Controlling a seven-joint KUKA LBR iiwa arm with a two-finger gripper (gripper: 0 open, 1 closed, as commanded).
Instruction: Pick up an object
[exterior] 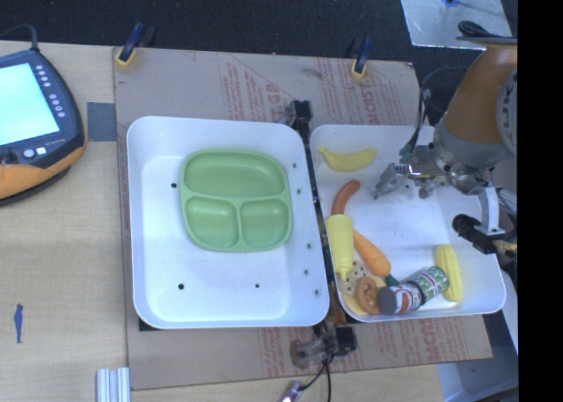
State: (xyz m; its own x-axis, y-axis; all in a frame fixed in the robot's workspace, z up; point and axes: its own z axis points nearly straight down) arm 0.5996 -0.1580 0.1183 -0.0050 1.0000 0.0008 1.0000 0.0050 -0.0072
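Over the right bin [493, 303] on the wooden bench [62, 286], the claw [406, 182] hangs spread, grasping nothing.

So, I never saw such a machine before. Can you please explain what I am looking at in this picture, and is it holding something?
One camera looks down at a slant on a bench with two white bins. The grey and orange robot arm reaches in from the right; its gripper hangs over the right bin. Nothing can be seen held in it. That bin holds toy food: a banana, a sausage, a carrot, corn and a small bottle. The left bin holds a green divided plate. A handheld control screen lies at far left.
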